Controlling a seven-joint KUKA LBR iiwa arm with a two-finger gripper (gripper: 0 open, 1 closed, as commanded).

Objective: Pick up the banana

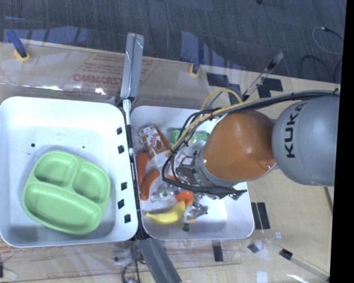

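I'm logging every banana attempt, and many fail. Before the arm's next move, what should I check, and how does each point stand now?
1. Banana visible in the right bin: ok, near its front edge.
2. Gripper over the right bin: ok.
3. Banana between the gripper's tips: cannot tell.
4. Room around the banana: not ok; an orange piece lies close beside it.
5. Green tray in the left bin, out of the way: ok.

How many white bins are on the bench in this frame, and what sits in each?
2. The left bin holds a green divided tray. The right bin holds the banana and other items, under the arm, which may hide more.
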